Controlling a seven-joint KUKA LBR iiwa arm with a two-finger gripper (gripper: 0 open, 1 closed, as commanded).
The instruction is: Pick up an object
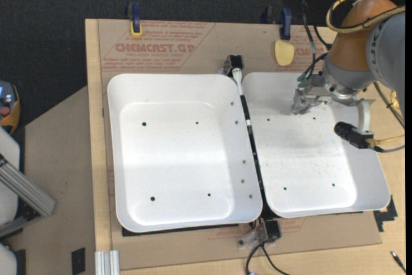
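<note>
1. The right-hand white bin serves as the landmark; the arm, grey with an orange band, reaches over its far right corner.
2. The gripper hangs low over the far part of this bin, its tip close to or on the bin floor, toward the far rim.
3. How far the gripper is spread cannot be told; it is small and partly hidden by its own body, and nothing can be made out in its hold.
4. No loose object for picking can be made out on the floor of this bin; small dark dots mark the floor.
5. A black cylindrical part juts from the arm just above the bin's right side, with a cable trailing past the right rim.
6. The left-hand white bin lies just beside the landmark bin, their rims touching along a dark strip.
7. A cream-coloured tab sits on the brown board just beyond the landmark bin's far rim, below a blue clamp.
</note>
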